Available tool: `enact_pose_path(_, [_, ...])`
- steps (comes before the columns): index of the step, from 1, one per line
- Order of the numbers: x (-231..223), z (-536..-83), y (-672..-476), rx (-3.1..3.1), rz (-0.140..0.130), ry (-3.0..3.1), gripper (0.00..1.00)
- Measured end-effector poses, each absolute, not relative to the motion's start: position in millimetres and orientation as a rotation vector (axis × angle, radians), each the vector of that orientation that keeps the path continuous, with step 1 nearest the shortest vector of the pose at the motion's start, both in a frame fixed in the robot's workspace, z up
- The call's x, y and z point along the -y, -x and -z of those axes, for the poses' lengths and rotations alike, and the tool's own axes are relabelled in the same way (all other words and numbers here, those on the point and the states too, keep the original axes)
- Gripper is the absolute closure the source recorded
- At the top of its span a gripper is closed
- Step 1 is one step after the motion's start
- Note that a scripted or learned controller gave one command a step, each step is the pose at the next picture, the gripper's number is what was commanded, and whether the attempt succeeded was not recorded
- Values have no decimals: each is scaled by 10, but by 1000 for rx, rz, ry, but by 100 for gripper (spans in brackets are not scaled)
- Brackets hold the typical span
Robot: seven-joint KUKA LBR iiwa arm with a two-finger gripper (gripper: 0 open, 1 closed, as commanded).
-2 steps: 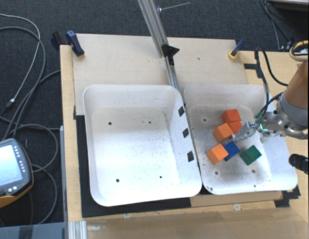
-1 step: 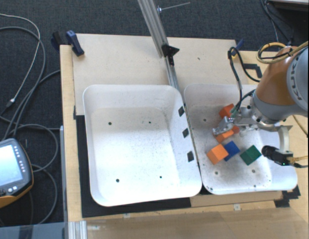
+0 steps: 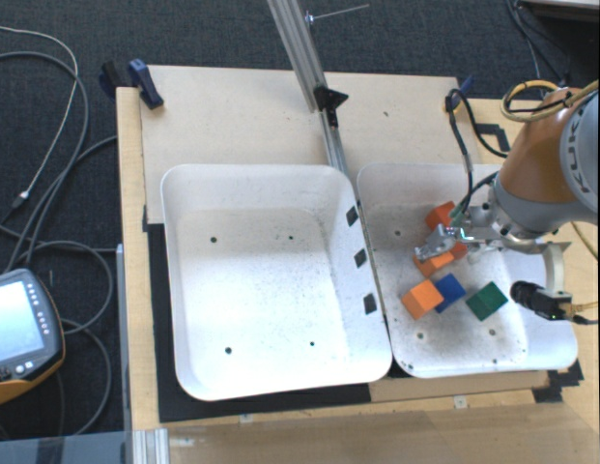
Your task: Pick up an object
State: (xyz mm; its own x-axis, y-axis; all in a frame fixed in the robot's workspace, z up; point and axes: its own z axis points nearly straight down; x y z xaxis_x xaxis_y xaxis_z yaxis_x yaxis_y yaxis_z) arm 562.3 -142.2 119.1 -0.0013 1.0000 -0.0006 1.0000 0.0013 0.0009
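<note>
The arm (image 3: 546, 177) is grey, rounded and thick, with a broad orange band. Black cables run along it. Its gripper (image 3: 437, 251) is small, silvery metal.

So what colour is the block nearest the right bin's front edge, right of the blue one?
Green; the camera view shows it plainly, lying beside the blue block.

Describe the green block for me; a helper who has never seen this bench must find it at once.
Start at the right bin, the one the grey arm reaches into. Near its right side sits the green block, just right of a blue block and an orange block. It is the bin's one green thing.
</note>
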Motion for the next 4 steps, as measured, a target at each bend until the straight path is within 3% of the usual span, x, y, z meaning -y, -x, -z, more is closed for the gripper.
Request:
enact_pose_path(1, [1420,-1299,-5629,-2223,-2,-2216,100])
enact_pose_path(2, [737,-2040,-5454,-2228,-10,-2210,100])
enact_pose_path(3, [1073,-1490,-5263,-2214,-8,-2221,100])
enact_pose_path(4, [1055,-1478,-5249,-2221,-2,-2220,0])
